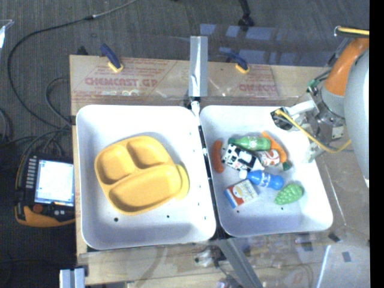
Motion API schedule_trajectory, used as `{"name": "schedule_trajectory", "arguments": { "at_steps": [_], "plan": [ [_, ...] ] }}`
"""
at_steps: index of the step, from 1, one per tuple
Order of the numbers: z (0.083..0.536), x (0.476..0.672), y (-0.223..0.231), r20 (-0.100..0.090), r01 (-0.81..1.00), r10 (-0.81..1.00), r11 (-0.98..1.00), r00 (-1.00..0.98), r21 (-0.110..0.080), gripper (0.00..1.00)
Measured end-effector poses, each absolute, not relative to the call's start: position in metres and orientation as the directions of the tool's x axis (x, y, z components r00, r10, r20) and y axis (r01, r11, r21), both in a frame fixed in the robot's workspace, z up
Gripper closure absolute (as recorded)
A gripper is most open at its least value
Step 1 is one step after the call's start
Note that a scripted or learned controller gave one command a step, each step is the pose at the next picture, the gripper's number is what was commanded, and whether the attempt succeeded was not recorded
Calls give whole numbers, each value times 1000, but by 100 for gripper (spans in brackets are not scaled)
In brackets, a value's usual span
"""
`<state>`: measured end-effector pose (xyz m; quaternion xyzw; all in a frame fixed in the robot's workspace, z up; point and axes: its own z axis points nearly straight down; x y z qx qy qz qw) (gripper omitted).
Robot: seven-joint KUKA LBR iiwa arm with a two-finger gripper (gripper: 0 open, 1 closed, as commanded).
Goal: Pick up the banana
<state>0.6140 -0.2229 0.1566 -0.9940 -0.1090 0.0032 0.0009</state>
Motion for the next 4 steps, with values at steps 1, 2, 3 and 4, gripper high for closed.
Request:
{"name": "schedule_trajectory", "arguments": {
  "at_steps": [1, 2, 3, 4],
  "plan": [
    [215, 625, -223, -4, 200, 200, -980, 980, -1, 0],
    [262, 629, -223, -4, 200, 200, -980, 980, -1, 0],
    [208, 635, -223, -6, 201, 201, -980, 980, 0, 0],
    [223, 654, -222, -4, 204, 204, -979, 979, -1, 0]
  ]
}}
